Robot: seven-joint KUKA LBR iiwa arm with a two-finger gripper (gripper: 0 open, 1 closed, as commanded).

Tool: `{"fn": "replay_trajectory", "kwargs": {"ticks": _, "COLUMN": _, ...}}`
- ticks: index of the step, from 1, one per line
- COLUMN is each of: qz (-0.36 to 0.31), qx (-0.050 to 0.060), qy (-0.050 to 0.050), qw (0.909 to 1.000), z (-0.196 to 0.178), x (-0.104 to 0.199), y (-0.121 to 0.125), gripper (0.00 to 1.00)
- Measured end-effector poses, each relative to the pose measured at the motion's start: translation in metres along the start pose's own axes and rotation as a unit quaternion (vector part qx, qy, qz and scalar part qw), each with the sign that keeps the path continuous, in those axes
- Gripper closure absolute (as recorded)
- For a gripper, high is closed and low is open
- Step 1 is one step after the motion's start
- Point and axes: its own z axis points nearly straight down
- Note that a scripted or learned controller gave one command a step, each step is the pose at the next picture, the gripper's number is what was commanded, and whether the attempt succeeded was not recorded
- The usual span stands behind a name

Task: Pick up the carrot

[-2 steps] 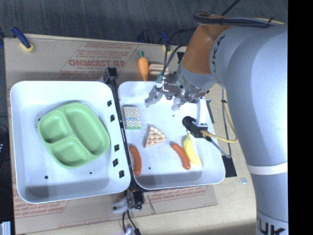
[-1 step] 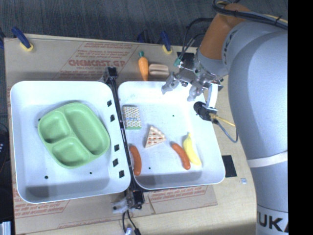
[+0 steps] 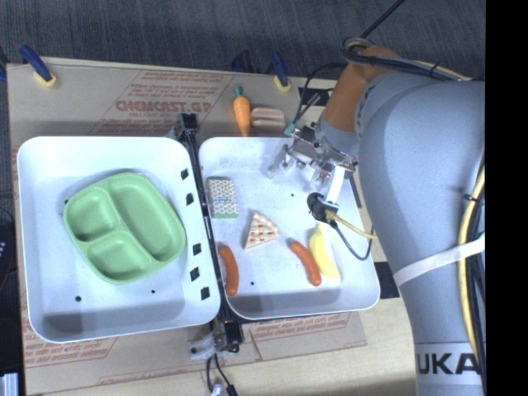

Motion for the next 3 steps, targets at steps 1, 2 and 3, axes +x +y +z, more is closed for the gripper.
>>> {"fn": "replay_trajectory", "kwargs": {"ticks": 1, "qz": -0.004, "qx": 0.001, "qy": 0.0, "qw": 1.0, "z": -0.011, "x": 0.002, "y": 0.0, "gripper": 1.0}}
{"fn": "replay_trajectory", "kwargs": {"ticks": 2, "qz": -0.046, "qx": 0.0, "qy": 0.0, "qw": 0.9989, "z": 0.0, "x": -0.015, "y": -0.028, "gripper": 1.0}}
{"fn": "replay_trajectory", "kwargs": {"ticks": 3, "qz": -0.007, "qx": -0.003, "qy": 0.0, "qw": 1.0, "z": -0.179, "x": -0.042, "y": -0.055, "gripper": 1.0}}
